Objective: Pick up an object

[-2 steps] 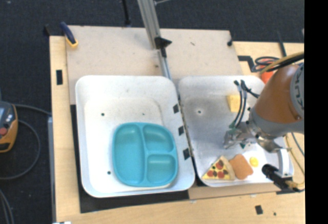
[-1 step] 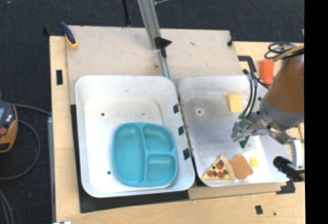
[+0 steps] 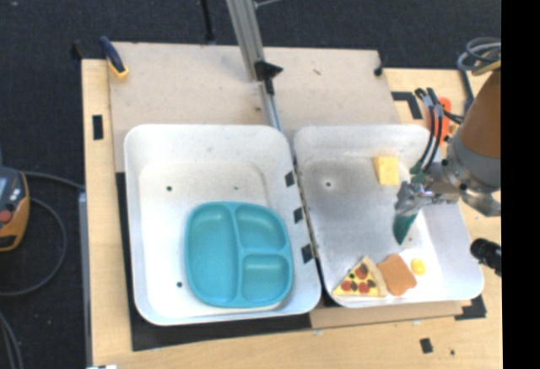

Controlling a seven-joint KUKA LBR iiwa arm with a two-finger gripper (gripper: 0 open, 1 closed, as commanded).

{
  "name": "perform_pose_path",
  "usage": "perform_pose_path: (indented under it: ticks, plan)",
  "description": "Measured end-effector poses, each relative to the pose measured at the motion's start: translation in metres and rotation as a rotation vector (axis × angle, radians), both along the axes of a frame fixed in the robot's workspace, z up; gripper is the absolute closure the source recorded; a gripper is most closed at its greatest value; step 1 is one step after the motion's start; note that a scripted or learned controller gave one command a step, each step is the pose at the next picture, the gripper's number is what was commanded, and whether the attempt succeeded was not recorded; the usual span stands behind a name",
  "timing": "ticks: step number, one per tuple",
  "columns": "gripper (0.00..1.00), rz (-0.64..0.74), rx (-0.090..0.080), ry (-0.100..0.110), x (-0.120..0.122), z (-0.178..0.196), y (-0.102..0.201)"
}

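Your end effector (image 3: 408, 208) hangs over the right bin (image 3: 337, 224), a teal object (image 3: 404, 227) at its tip; grip cannot be told; yellow block (image 3: 386, 170) just beside; pizza slice (image 3: 359, 279), bread (image 3: 396, 274) near front; left bin (image 3: 160, 165) holds blue tray (image 3: 239, 254).

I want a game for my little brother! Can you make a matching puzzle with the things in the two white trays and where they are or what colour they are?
Things:
1. divided plate
2. pizza slice
3. yellow block
4. small yellow ball

Clues:
A. near the far end of the right bin
B. light blue, in the left bin
C. triangle at the right bin's front edge
D. right of the brown bread-like piece

Pairs: 1-B, 2-C, 3-A, 4-D
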State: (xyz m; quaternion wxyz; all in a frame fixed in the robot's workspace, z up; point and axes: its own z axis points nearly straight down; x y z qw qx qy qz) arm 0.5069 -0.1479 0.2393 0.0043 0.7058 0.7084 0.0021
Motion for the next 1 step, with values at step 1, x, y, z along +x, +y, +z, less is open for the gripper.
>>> perform_pose_path:
  ticks: [1]
  plan:
    - [1.0, 0.0, 0.001, 0.003, 0.0017, 0.028, -0.0013]
